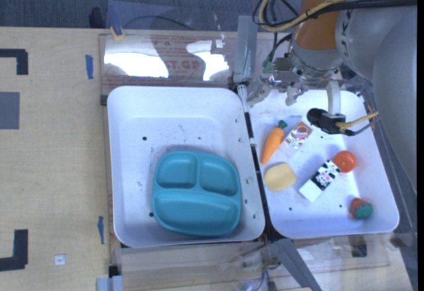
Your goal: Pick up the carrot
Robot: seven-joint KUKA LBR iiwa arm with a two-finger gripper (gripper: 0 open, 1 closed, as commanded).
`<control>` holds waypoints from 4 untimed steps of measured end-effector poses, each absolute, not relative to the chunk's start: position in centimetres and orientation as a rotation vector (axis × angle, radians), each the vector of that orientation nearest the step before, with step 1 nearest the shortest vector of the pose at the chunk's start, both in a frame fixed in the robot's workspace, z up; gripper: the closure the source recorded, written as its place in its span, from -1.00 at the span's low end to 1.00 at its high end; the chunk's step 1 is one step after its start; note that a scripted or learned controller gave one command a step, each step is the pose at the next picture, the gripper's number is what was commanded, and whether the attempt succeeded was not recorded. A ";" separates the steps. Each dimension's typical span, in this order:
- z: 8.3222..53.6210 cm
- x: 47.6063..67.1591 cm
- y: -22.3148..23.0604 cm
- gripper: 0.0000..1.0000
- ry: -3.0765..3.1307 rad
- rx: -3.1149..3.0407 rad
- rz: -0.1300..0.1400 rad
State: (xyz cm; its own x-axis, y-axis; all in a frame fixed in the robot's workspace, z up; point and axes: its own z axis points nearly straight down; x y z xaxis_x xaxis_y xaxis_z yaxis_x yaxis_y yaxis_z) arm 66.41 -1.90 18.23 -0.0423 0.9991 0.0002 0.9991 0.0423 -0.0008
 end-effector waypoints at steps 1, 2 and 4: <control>18.3 66.4 -2.0 -1.00 -2.267 -2.175 0.001; 18.3 66.4 -2.0 -1.00 -2.267 -2.175 0.001; 8.6 63.3 -9.4 -1.00 -2.330 -2.110 -0.005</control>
State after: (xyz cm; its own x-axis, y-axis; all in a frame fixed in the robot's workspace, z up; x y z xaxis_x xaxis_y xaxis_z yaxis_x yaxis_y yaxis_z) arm 63.29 -9.38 8.65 -0.0990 0.9951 0.0008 0.9951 0.0990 0.0035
